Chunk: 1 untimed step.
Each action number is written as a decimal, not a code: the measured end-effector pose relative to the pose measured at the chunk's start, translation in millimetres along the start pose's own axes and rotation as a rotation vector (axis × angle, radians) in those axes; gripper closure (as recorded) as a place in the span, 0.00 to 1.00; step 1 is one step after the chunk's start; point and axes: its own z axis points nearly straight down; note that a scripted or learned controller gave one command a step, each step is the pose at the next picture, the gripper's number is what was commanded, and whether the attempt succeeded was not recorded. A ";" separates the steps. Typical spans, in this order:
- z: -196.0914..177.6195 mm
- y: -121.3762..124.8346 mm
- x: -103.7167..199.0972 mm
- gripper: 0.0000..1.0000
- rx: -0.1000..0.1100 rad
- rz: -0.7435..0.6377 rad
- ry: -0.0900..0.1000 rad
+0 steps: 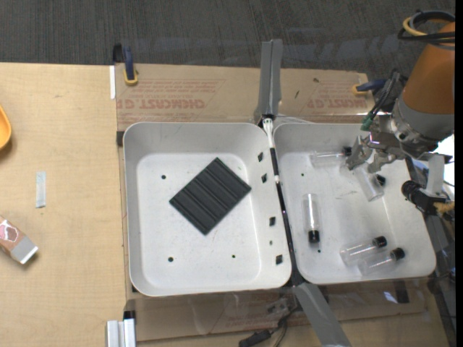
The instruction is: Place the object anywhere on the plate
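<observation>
Only ribbed dark square plate [210, 195]

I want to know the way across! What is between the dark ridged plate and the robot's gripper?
In the camera view, white bin floor, the bins' walls and the right bin's floor lie between plate and gripper.

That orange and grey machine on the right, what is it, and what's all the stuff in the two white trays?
It is a robot arm, seen by one camera fixed above the bench and looking down at a slant. Its hand hangs over the right bin, near the bin's far side. That bin holds several clear plastic tubes with black caps: one lies in the middle, two more near the front corner, others close under the hand. The left bin holds a dark ribbed square plate, turned like a diamond. I cannot tell whether the hand is gripping anything.
</observation>
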 end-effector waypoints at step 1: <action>25.8 42.4 57.7 1.00 0.000 0.079 0.000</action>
